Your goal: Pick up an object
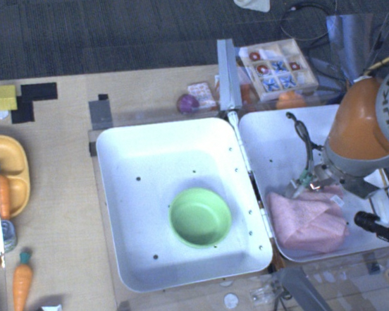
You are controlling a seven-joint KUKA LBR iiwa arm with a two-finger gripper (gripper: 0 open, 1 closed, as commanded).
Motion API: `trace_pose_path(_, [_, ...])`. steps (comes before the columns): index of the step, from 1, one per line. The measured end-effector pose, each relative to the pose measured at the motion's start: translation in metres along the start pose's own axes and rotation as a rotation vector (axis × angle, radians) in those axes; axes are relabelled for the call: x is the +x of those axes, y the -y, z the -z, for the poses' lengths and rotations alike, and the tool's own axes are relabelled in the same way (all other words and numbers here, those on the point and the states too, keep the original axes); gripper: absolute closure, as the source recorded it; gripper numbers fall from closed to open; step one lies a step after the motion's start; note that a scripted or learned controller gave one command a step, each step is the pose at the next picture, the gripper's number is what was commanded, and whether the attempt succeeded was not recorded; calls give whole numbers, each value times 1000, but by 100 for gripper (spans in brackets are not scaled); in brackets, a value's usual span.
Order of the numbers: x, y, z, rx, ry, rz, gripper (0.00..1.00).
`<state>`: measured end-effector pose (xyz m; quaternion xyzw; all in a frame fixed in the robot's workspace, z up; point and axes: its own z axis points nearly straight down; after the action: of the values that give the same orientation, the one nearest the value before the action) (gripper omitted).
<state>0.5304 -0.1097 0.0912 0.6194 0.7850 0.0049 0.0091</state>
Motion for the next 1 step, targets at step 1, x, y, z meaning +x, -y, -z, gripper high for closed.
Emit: trace_pose_path(1, [-63,-9,35,10,-3,-79,0])
